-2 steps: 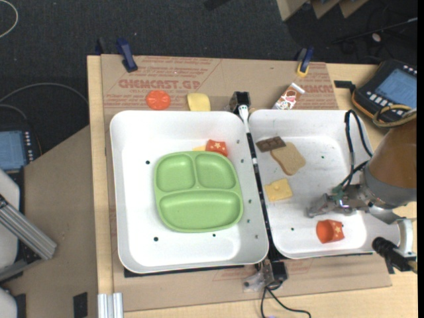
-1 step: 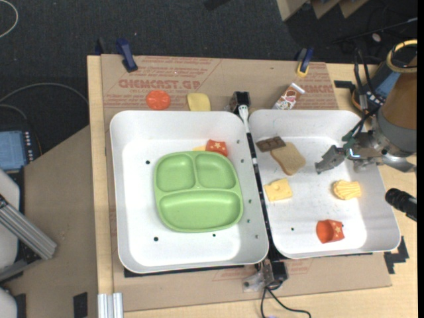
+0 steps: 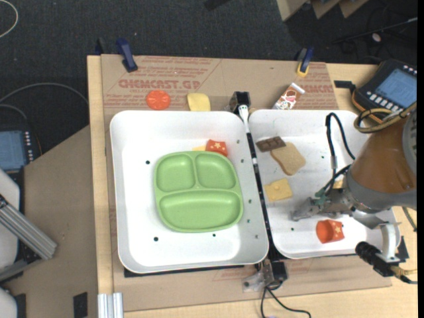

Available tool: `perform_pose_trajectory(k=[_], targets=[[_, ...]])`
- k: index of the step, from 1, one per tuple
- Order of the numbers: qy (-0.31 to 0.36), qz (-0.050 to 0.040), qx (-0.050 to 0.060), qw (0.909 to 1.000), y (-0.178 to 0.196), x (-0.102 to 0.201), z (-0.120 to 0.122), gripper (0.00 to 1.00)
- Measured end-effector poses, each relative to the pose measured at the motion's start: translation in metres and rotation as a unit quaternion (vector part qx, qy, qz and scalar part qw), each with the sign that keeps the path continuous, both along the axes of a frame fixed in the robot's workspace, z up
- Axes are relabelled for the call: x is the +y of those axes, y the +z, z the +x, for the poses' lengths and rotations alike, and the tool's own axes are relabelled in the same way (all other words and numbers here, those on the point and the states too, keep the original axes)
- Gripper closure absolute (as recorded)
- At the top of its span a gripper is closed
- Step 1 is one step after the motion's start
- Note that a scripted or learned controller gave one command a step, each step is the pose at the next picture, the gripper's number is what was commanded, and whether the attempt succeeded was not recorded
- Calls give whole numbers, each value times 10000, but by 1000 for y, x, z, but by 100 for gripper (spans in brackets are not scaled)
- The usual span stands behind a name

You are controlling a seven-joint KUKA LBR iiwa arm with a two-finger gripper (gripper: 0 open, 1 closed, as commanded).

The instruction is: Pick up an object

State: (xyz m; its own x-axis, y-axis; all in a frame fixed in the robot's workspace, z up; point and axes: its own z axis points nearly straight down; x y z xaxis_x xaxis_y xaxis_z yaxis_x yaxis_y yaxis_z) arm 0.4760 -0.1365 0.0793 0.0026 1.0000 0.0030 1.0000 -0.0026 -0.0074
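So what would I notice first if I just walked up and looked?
Probably the big green divided plate, sitting in the middle of the left white bin. Next, the grey and orange robot arm reaching in from the right over the right bin, its end effector low beside a small red toy.

Orange-red piece (image 3: 329, 231) lies in right bin's near corner; tan slice (image 3: 287, 158) farther back.

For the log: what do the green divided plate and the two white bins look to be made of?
The green divided plate looks like moulded plastic: uniform matte colour, rounded compartment ridges, soft sheen. The left bin and right bin appear to be thin formed white plastic, smooth and slightly glossy with rounded rims, though coated metal cannot be ruled out.
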Motion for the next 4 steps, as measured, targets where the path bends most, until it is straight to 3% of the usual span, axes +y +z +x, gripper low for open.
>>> perform_pose_trajectory(k=[1, 2, 3, 4], targets=[[3, -26, -56, 10000, 15, -1, 4, 100], [21, -61, -126, 9999, 118, -53, 83, 100], [6, 4, 1, 10000, 94, -25, 5, 100], [21, -44, -82, 10000, 115, -65, 73, 100]])
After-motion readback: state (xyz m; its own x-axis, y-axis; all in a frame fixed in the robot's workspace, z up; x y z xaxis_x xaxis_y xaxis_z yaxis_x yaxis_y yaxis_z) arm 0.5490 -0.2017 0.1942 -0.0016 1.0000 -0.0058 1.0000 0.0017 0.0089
